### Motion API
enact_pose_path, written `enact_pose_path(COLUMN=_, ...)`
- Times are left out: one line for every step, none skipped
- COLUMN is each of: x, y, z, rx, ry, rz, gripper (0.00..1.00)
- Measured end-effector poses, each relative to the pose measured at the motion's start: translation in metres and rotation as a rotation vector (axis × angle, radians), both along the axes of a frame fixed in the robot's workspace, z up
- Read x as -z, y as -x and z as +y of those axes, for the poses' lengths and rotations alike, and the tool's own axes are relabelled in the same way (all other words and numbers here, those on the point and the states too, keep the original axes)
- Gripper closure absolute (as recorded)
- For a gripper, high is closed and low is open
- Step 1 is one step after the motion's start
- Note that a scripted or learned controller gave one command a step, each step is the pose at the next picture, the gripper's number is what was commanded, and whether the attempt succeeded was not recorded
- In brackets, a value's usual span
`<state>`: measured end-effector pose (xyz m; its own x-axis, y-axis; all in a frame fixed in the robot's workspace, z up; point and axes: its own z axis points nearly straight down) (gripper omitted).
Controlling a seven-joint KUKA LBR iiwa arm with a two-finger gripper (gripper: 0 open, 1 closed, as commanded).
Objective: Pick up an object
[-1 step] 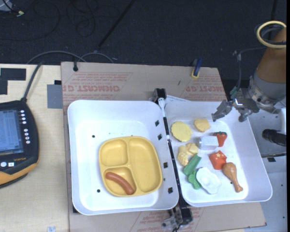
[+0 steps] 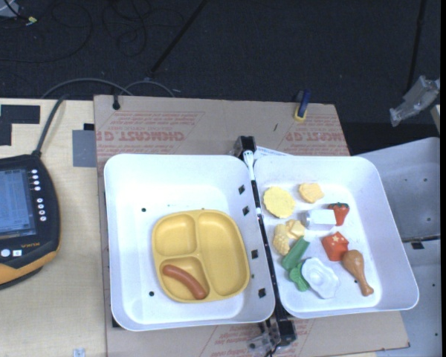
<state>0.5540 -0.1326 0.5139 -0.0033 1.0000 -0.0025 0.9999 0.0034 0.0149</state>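
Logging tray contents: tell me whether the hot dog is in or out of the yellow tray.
In. The hot dog lies in the yellow tray's front compartment, inside the left bin.

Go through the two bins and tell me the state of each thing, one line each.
Yellow tray: flat in the left bin, upright.
Sausage: lying in the tray's front compartment.
Drumstick: lying in the right bin, loose.
Green pepper: lying beside the corn.
Fried egg: flat, touching the pepper.
Gripper: off to the right, above no bin.
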Motion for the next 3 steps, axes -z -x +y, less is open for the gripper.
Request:
enact_pose_path(x=0.001, y=-0.002, z=0.001, rx=-0.004, ry=-0.002, rz=0.019, gripper=1.0)
enact_pose_path(x=0.1, y=0.012, z=0.08, rx=-0.004, ry=-0.006, rz=0.028, gripper=1.0)
enact_pose_path(x=0.143, y=-0.006, z=0.148, rx=-0.003, ry=-0.004, rz=0.023, gripper=1.0)
